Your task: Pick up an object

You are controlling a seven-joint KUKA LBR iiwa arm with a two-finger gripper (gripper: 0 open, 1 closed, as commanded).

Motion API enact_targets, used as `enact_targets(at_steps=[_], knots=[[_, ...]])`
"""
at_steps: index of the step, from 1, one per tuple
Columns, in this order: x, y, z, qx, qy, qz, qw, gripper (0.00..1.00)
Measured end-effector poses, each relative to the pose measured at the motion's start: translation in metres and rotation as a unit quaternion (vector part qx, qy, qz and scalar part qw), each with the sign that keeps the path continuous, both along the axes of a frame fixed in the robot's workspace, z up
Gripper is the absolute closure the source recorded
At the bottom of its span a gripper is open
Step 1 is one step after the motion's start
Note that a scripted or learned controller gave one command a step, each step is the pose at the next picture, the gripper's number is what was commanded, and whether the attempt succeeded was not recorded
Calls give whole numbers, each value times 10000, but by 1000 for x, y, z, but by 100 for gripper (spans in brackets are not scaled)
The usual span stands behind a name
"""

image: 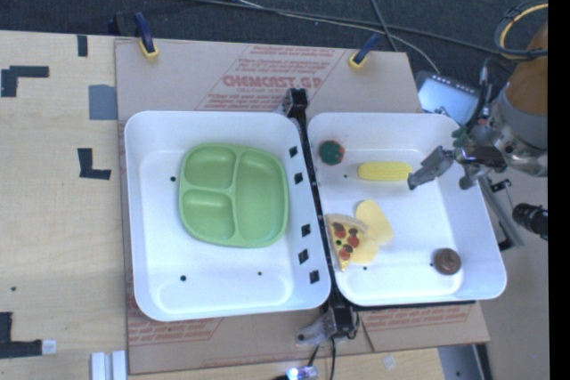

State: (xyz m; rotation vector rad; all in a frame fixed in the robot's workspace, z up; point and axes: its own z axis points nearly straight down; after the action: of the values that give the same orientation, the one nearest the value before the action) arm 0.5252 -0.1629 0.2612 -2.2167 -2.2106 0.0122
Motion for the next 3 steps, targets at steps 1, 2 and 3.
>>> enact_targets(at_steps=[1, 2, 3], knots=[[2, 0, 7, -12, -59, 18, 10000, 0], [1, -8, -53, -10, -35, 10, 10000, 0], [4, 0, -100, -7, -38, 19, 10000, 0]])
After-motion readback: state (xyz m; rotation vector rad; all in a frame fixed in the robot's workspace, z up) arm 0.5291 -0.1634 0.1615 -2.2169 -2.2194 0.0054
